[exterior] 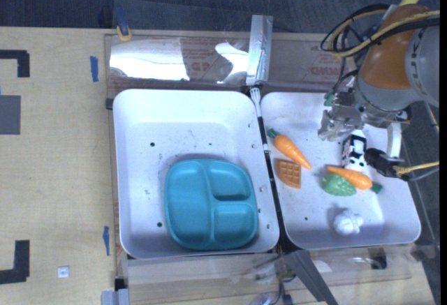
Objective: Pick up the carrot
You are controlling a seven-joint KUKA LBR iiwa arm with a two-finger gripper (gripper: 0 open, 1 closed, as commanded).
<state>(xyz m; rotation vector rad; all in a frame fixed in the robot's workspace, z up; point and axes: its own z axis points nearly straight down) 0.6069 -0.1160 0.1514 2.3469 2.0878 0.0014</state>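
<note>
One carrot lies diagonally, tip pointing lower-right.

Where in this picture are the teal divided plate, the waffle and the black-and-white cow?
teal divided plate [209, 213]: camera view, on the ridge between compartments.
waffle [288, 172]: camera view, middle of its top.
black-and-white cow [354, 151]: camera view, its body.

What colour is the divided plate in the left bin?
The plate is teal blue, one plain colour, seen best in the camera view from above.

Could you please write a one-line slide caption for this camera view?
Gripper hovers over the right bin, two carrots untouched; blue tray in the left.
</note>
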